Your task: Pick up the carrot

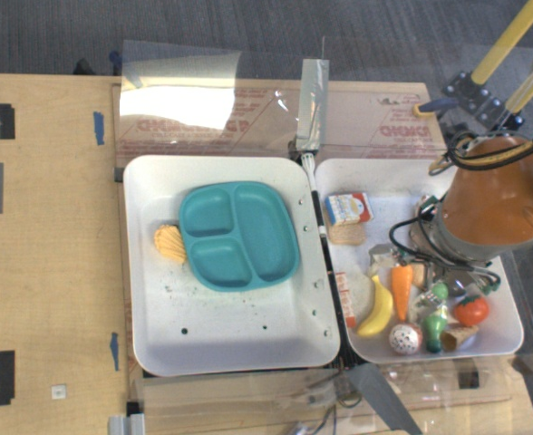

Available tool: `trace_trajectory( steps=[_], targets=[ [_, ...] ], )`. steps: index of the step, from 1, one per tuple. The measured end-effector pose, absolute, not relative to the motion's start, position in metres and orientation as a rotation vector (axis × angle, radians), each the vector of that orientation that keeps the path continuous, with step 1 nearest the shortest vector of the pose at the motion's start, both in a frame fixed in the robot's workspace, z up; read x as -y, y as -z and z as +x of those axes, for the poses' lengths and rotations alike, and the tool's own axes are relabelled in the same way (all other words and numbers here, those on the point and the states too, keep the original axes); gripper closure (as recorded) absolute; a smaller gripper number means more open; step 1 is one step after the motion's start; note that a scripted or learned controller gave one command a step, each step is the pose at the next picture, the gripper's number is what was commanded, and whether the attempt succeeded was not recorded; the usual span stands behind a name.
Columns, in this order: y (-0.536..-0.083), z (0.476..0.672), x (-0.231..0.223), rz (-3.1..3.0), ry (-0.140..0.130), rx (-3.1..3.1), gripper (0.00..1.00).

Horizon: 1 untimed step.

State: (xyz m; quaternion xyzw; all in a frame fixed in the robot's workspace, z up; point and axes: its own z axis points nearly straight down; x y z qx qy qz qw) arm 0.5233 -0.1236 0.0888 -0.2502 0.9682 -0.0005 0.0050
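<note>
Hand low in the right bin, just at the top end of the carrot; cannot tell how wide it stands, cables and wrist covering it. Carrot lying upright in view, between banana at left and a green piece at right, tomato further right. Best centred over the carrot's middle, closing across its narrow width, clear of the banana. Left bin with teal plate well apart.

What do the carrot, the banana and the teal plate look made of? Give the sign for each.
Carrot: likely moulded plastic, uniformly orange with a slight sheen.
Banana: probably plastic too, flat even yellow, smooth.
Teal plate: seemingly hard plastic, matte, with crisp moulded compartment ridges.
</note>
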Motion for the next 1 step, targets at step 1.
trace_trajectory(
  steps=[1],
  targets=[
    [-0.1001,0.5248,0.1232,-0.782,0.005,-3.028,1.0]
  ],
)
